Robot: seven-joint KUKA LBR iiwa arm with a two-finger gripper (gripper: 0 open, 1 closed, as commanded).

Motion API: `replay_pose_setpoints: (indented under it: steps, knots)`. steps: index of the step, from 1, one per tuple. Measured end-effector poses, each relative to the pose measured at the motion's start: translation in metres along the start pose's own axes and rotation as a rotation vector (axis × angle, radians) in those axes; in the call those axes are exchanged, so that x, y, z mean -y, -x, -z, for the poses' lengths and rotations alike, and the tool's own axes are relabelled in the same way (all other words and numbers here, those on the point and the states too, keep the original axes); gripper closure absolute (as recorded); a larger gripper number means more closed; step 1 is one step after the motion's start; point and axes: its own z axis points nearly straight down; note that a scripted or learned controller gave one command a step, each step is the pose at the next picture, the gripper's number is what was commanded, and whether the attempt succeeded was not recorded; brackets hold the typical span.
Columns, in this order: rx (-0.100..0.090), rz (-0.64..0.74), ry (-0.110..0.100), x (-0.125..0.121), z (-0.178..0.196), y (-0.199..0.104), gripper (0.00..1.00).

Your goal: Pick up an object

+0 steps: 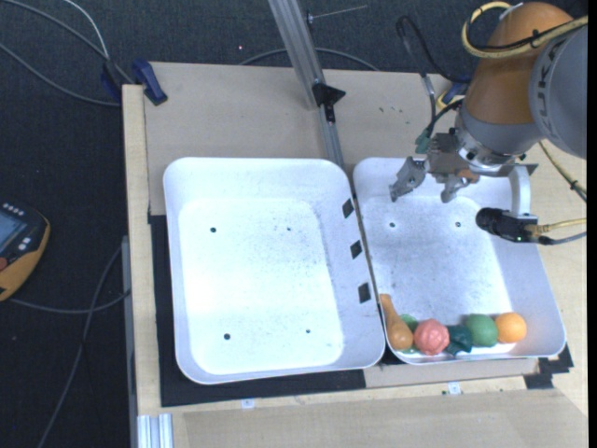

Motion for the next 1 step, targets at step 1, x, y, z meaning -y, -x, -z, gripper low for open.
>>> replay_pose_setpoints:
  steps: [1]
  knots:
    - [0.000,0.000,0.002,-0.0004,0.0108,-0.0002,1.00]
